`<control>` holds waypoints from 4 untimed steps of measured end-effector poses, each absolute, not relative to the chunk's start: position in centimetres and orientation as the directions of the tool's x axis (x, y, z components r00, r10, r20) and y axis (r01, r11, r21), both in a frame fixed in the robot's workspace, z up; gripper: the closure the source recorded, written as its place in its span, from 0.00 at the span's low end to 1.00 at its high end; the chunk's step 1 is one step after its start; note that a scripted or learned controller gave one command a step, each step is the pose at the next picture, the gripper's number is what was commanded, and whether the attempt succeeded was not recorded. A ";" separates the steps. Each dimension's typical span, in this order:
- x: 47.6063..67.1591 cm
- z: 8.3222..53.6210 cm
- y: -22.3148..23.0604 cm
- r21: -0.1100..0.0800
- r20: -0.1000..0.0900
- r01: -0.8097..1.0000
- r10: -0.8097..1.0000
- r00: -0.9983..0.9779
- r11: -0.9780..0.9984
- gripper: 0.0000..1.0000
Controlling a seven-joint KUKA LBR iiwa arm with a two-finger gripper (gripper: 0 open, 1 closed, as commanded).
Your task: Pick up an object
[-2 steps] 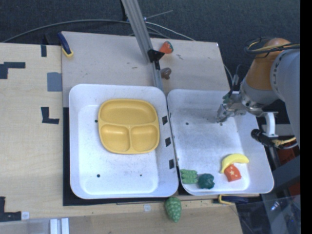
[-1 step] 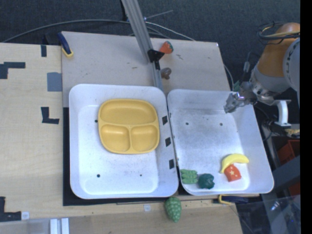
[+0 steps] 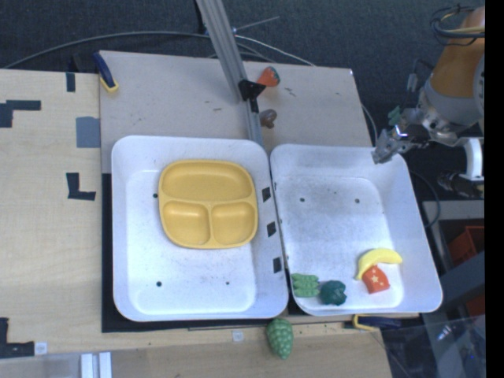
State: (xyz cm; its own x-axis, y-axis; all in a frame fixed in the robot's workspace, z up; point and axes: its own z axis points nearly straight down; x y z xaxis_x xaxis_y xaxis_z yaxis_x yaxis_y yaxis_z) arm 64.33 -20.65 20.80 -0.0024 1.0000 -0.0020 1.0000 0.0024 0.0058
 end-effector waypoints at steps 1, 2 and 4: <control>64.4 26.4 -19.5 0.005 -0.001 1.000 1.000 -0.003 0.003 1.00; 63.6 26.4 -15.1 -0.001 0.001 1.000 1.000 -0.005 0.005 1.00; 61.6 24.9 -3.8 -0.003 0.002 1.000 1.000 -0.007 0.007 1.00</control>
State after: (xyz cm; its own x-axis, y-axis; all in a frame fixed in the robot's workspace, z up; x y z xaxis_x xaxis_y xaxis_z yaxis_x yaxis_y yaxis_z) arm 61.62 -3.80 24.86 -0.0070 1.0000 0.0015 1.0000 0.0070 -0.0029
